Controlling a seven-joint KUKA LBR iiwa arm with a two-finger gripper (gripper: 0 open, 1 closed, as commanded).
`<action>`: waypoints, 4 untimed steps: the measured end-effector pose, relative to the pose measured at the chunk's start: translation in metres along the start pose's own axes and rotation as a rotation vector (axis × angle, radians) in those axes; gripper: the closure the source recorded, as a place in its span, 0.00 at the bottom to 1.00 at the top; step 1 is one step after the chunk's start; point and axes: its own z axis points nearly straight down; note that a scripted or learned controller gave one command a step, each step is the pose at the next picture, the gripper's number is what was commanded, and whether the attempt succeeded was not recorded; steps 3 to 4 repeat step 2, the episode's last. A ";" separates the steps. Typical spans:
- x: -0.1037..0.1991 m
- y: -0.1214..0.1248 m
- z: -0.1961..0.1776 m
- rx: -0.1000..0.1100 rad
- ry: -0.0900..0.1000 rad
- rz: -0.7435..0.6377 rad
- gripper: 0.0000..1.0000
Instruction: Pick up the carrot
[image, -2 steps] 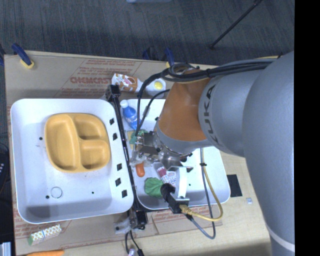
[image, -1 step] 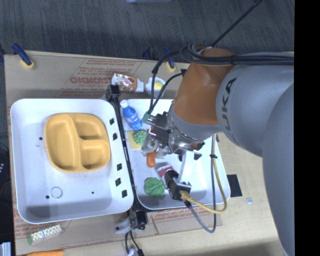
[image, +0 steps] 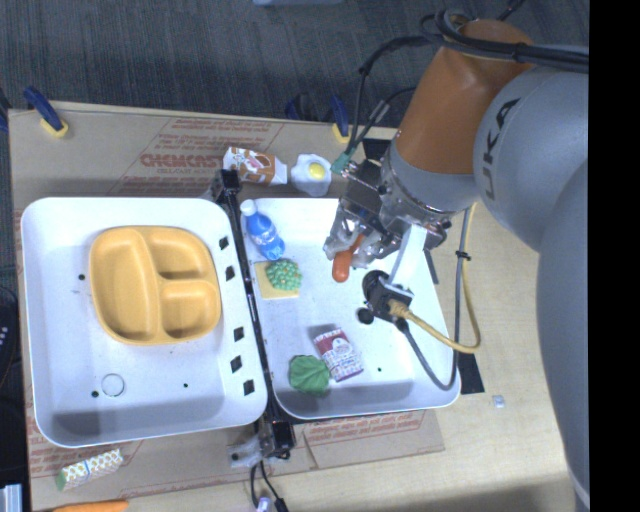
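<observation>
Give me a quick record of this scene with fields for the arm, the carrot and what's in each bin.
arm: grey arm with orange band, gripper low over the right white bin
carrot: small orange carrot at the fingertips; grip cannot be confirmed
right bin: blue plastic bottle, green studded piece on yellow square, red and white packet, green leafy toy
left bin: left white bin holds a yellow divided tray

The carrot (image: 342, 266) lies in the right bin (image: 432, 390), right of the bottle (image: 263, 231).
</observation>
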 end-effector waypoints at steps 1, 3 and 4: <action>-0.003 -0.057 0.143 0.006 -0.002 0.113 1.00; -0.049 -0.030 0.095 0.002 0.000 0.077 1.00; -0.049 -0.030 0.095 0.002 0.000 0.077 1.00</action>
